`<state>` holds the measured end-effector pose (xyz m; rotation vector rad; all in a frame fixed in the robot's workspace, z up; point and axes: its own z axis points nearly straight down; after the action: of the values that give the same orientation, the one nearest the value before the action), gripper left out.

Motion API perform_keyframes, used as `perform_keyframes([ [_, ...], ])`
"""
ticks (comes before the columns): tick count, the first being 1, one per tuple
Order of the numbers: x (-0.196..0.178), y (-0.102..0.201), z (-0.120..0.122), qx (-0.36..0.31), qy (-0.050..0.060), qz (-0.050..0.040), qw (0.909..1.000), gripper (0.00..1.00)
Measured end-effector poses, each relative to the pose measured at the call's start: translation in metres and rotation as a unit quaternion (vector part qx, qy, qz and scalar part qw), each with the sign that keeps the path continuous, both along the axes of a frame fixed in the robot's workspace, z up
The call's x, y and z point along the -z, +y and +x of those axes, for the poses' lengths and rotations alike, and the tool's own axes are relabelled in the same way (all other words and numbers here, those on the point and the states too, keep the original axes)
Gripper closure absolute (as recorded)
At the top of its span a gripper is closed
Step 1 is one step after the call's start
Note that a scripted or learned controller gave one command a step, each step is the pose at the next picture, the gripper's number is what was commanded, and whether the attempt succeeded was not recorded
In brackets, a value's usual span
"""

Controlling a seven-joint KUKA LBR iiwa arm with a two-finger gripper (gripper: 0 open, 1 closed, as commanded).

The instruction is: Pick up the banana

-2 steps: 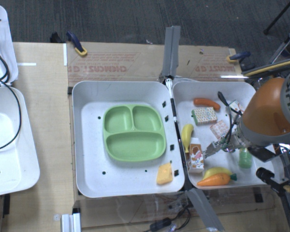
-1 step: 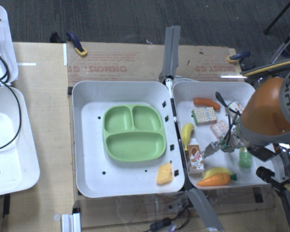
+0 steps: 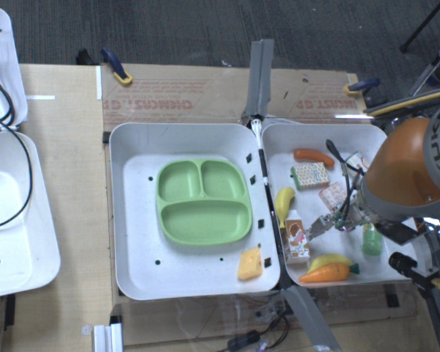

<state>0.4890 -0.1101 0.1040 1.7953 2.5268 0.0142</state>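
The banana (image 3: 283, 202), yellow and slightly curved, lies at the left side of the right bin (image 3: 324, 128), close to the divider between the bins. My gripper (image 3: 325, 224) hangs low over the middle of the right bin, to the right of the banana and a little nearer the front. A small carton (image 3: 296, 241) stands between them. The arm's orange band (image 3: 402, 169) fills the bin's right side and hides what lies beneath it.
The right bin also holds an orange sausage shape (image 3: 312, 155), a tan block (image 3: 310, 174), a green bottle (image 3: 372, 240), a carrot (image 3: 326, 273) and a yellow fruit (image 3: 331, 260). The left bin (image 3: 125, 196) bears a green divided plate (image 3: 203, 200) and a yellow wedge (image 3: 250, 264).
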Motion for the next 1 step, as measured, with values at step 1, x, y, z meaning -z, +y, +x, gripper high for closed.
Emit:
perform_keyframes([
  [1, 0.0000, -0.0001, 0.0004, -0.009, 0.000, -0.0004, 1.0000, 0.00],
])
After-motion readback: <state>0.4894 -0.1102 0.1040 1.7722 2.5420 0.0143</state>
